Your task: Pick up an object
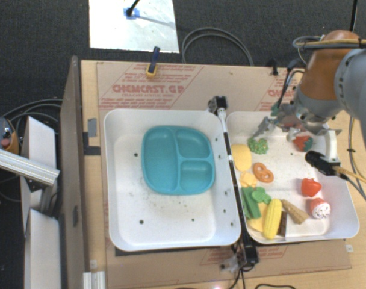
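Note:
My gripper (274, 124) hangs over the back of the right bin (350, 218), under the grey arm with the orange band (327, 71). Just in front of it and slightly left lies a green broccoli piece (258, 144). A small red piece (302, 142) lies to the gripper's right, partly under the wrist. Nothing shows as held. Further forward in the same bin are a yellow oval piece (241, 157), an orange pretzel (263, 173), a red pepper (311, 187), a white and red piece (319, 208), a corn cob (271, 217) and green pieces (252, 200).
The left bin (126, 221) holds a teal divided plate (177, 160). A ridge where the two bins meet (229, 161) runs down the middle. A brown wedge (294, 211) lies beside the corn. Cables loop behind the bench.

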You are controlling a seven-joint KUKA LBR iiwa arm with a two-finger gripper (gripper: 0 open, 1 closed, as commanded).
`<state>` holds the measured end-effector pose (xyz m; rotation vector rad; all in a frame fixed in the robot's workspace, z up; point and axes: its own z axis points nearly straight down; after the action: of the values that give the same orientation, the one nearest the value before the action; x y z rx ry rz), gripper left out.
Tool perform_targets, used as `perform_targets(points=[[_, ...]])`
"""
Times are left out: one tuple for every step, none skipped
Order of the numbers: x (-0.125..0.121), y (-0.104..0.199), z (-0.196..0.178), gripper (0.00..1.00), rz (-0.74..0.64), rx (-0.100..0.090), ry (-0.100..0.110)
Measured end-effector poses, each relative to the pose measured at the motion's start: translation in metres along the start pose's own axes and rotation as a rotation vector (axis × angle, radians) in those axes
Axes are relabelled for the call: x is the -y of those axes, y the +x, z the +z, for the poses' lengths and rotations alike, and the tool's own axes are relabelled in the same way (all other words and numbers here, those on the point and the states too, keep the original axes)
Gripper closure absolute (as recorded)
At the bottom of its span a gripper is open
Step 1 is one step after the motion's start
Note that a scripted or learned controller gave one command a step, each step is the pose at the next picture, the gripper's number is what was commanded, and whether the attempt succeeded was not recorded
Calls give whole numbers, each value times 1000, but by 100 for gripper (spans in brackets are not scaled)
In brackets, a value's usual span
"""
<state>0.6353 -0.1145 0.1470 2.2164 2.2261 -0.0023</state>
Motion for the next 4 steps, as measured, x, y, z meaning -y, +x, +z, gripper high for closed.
perform_targets(points=[[-33, 2, 66, 0, -2, -1, 0], [-32, 10, 62, 0, -2, 0, -3], [-28, 15, 62, 0, -1, 0, -2], [-28, 22, 62, 0, -2, 0, -2]])
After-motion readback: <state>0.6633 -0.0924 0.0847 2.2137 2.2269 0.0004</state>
